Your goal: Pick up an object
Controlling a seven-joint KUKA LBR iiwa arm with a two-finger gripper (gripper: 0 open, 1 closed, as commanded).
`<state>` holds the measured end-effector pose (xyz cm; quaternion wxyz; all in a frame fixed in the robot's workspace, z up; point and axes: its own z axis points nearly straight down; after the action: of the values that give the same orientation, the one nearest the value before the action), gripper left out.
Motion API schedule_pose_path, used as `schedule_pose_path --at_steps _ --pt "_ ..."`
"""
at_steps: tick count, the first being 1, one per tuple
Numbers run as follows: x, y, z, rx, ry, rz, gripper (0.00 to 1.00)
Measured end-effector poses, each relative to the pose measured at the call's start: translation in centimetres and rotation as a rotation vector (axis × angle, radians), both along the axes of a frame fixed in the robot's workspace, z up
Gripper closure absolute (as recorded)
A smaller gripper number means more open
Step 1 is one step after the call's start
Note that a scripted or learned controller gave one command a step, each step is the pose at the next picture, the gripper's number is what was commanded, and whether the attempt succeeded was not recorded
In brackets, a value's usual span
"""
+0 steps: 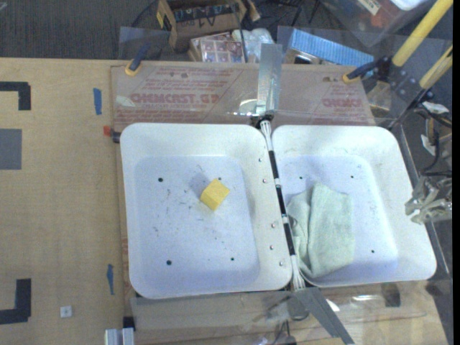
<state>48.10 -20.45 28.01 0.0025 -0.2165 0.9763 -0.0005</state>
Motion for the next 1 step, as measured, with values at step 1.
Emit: schedule_pose_path --at_steps 1 --pt "2.32 2.09 -2.15 -0.001 0.001 0.472 1.0"
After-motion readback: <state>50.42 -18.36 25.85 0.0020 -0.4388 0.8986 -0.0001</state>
